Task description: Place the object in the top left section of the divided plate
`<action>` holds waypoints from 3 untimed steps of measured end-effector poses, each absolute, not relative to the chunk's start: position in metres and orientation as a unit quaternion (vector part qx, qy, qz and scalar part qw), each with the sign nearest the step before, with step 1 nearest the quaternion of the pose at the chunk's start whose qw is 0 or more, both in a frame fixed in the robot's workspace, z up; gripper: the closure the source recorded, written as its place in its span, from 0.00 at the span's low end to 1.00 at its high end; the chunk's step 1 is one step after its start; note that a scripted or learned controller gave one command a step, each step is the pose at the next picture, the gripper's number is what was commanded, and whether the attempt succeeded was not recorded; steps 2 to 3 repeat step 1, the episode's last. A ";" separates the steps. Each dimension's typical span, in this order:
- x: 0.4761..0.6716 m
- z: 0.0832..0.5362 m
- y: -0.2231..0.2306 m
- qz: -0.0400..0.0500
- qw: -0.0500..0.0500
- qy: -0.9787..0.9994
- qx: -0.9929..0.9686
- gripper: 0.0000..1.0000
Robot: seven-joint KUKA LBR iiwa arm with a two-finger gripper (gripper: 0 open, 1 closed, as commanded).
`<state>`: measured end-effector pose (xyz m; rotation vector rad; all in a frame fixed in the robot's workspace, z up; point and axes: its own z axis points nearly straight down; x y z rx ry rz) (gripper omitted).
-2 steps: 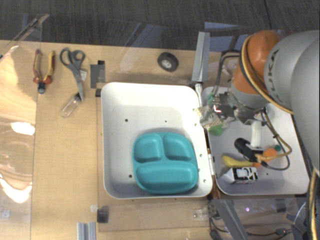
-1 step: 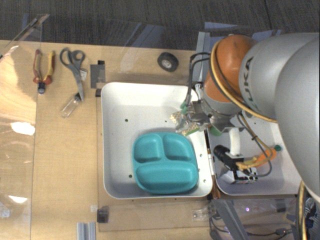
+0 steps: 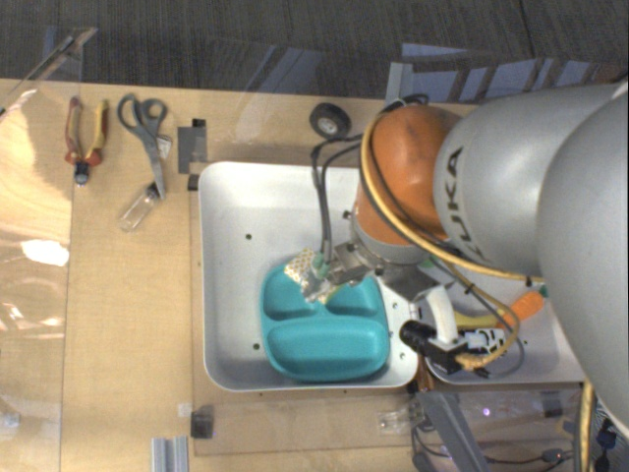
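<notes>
Over one teal divided plate (image 3: 324,342), one pincer (image 3: 316,285), grip state unclear, one pale object (image 3: 300,265)

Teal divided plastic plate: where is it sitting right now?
The teal divided plastic plate lies in the shallow white bin on the camera view's left, toward its near right corner, directly under the arm's hand, which is at the plate's top edge.

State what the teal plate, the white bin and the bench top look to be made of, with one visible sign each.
Plate: probably plastic; even teal colour, soft moulded rounded edges, matte sheen.
Bin: likely plastic or painted metal; smooth white, rounded corners, can't settle which.
Bench: looks like wood or plywood; pale tan with faint grain.
</notes>
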<state>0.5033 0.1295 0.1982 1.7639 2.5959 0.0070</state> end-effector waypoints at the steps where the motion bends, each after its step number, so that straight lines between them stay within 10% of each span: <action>1: 0.503 0.198 0.129 0.002 0.001 0.827 0.562 0.00; 3: 0.503 0.198 0.129 0.002 0.001 0.827 0.562 0.00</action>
